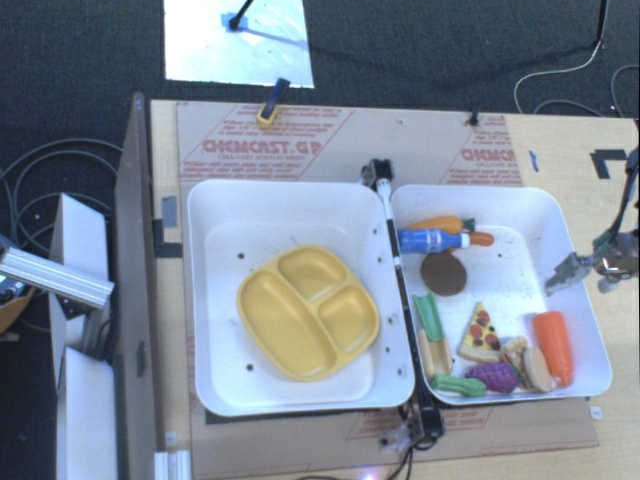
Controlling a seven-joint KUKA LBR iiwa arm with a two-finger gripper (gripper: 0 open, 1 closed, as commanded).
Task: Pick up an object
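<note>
Camera view: reaching in from the right and hovering the gripper (572, 268) over the right-hand wall of the right bin (560, 213), apart from the toys; not showing clearly enough to tell whether it is open or closed; lying nearest, just below it, an orange carrot (553, 346); crowding the bin's near end, a pizza slice (482, 333), purple grapes (494, 375) and a green piece (458, 384); sitting further up, a brown disc (444, 274) and a blue bottle (430, 240); resting in the left bin (215, 218), a yellow divided plate (308, 311)
</note>
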